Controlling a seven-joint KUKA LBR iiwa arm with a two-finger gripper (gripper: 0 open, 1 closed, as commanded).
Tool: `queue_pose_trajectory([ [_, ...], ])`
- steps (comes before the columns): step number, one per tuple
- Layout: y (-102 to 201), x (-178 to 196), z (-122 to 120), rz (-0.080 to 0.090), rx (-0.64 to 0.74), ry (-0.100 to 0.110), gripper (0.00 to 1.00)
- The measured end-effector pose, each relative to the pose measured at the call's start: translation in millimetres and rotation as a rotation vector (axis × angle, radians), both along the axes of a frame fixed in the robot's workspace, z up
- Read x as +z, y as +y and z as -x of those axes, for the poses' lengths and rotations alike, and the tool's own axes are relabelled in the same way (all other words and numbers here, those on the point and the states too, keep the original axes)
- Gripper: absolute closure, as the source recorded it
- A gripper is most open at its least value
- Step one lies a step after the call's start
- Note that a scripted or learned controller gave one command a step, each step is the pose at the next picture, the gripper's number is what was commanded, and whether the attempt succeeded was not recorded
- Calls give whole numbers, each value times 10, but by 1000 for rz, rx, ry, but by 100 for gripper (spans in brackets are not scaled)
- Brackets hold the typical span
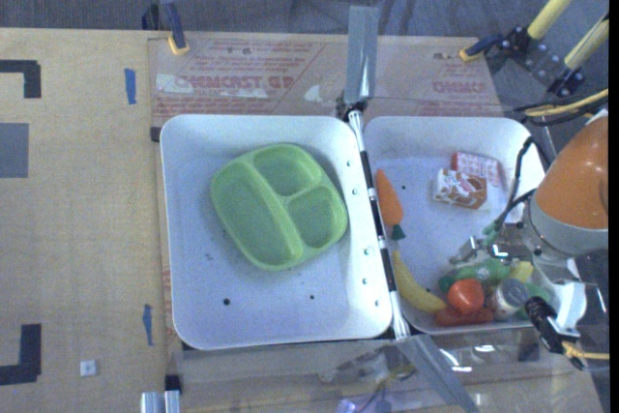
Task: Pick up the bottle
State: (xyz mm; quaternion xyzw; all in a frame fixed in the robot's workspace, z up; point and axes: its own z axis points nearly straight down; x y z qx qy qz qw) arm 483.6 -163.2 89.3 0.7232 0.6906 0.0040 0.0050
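- The end effector [493,251] is seen low over the right bin [426,138], toward 5 o'clock of that bin, just above a crowded heap of items.
- Whether the end effector is open or closed cannot be told; nothing can be confirmed as held.
- The bottle [488,271] is judged to be the green item lying in that heap, partly hidden by the arm; its identity is not certain.
- A miss or a wrong pick is judged the main risk: a red tomato-like piece [466,295] touches the bottle, and a banana [414,285] lies just beside it at 9 o'clock, so a neighbour could be clamped instead.
- A slip is also judged possible, since a rounded body lying on its side may roll when pressed.
- In the right bin a carrot [389,200] lies along the 9 o'clock wall and a red-and-white packet [466,179] sits toward 1 o'clock.
- The left bin [193,237] holds a green divided plate [279,205], its compartments bare.
- Both bins rest on the tabletop [77,208].
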Motion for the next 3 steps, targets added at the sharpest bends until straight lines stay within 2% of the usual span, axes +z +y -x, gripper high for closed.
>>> queue_pose_trajectory([
  [1, -446, 880, -26, -3, -307, 13, 0],
  [2, -496, 1770, -228, 0, -84, 11, 0],
  [3, -51, 414, -87, -3, -105, 14, 0],
])
